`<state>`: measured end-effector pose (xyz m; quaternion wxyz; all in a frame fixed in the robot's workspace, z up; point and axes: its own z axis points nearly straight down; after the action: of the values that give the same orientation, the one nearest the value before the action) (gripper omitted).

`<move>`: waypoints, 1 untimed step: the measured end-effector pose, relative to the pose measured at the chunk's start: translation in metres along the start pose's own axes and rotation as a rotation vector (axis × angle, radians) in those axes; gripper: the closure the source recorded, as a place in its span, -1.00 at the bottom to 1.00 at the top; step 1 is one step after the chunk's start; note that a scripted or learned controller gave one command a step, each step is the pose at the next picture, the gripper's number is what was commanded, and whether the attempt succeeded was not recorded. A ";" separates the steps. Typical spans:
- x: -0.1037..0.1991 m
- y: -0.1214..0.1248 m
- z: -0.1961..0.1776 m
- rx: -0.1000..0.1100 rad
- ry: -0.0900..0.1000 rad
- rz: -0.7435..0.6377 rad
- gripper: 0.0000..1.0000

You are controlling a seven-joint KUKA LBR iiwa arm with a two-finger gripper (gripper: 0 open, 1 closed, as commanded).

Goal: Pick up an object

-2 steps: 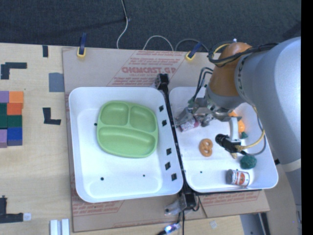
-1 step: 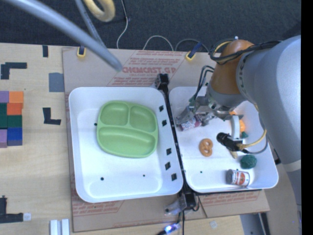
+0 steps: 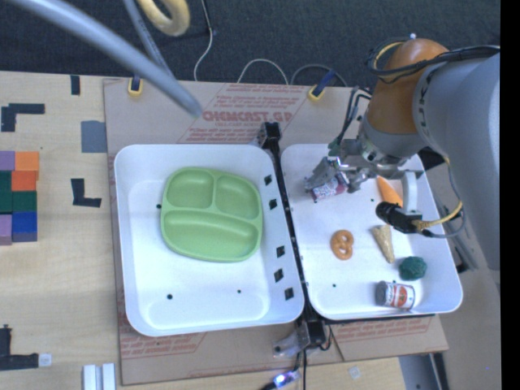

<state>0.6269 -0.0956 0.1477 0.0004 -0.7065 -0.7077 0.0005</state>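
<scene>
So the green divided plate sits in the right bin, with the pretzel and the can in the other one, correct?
Not quite. The camera view shows the green divided plate in the left bin; the pretzel and the can lie in the right bin.

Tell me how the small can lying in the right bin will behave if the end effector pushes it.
The small can lies on its side near the right bin's front edge, so a push across its length would probably roll it. The bin floor looks smooth, so it may also slide. It appears rigid and probably light.
</scene>
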 end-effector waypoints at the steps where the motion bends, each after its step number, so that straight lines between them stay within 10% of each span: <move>1: 0.001 -0.003 -0.060 0.000 0.000 0.000 1.00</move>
<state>0.6242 -0.0950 0.2073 0.0006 -0.7064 -0.7078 0.0006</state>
